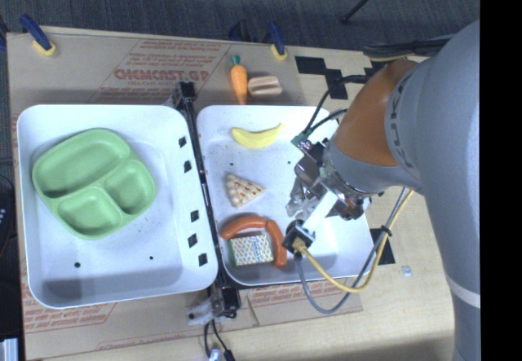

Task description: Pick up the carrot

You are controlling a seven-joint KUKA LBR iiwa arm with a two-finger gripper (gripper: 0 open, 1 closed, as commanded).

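- One fixed camera looks down on the bench [98,54] from above, at a slant.
- It takes in both white bins: the left bin [33,213] and the right bin [214,127] lie side by side across the middle of the view.
- The far edge of the bench runs along the top, with dark floor beyond.
- The arm [432,115] enters from the right, large and close to the lens.

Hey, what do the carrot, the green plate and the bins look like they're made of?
Carrot: likely molded plastic toy, going by its uniform orange and smooth surface.
Green plate: probably plastic, with a matte, even color and soft molded dividers.
Bins: apparently thin white plastic, with rounded edges and a slight sheen.
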